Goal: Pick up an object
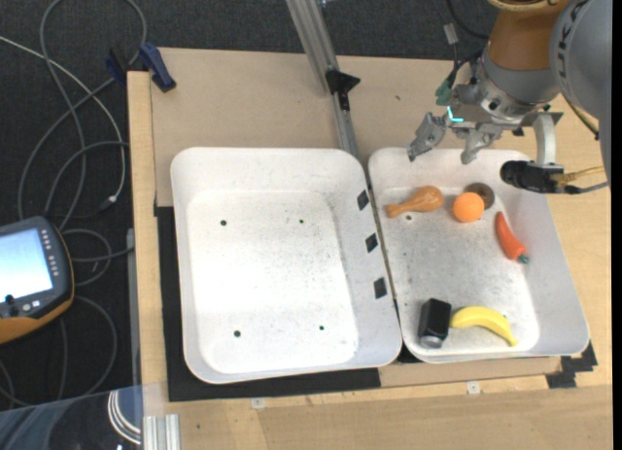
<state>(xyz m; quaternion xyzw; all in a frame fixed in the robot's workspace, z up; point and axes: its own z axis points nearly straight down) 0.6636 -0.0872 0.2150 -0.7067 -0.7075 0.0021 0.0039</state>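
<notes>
Since the task names no one thing, we take all five pieces in the right bin (569,293) as candidates. A tan chicken drumstick (414,202) lies near the far end, its thick end pointing toward an orange ball (468,207) just beside it. The ball sits against a dark round thing behind it (too hidden for us to name). Near the bin's right wall lies a red chili pepper (509,237) with a green stem, slanted, apart from the ball. At the near end a small black box (433,322) stands just beside a yellow banana (483,323), whose curve opens toward the near rim.

We count one of each: one drumstick, one ball, one pepper, one box, one banana. There are two bins; the left bin (194,176) is speckled with dark flecks.

The pincer (450,139) hangs over the far rim of the right bin, beyond the drumstick and ball. Its two fingers (424,137) are spread wide apart with nothing between them, and we see them touching none of the pieces. Both bins rest on the wooden worktop (243,88).
</notes>
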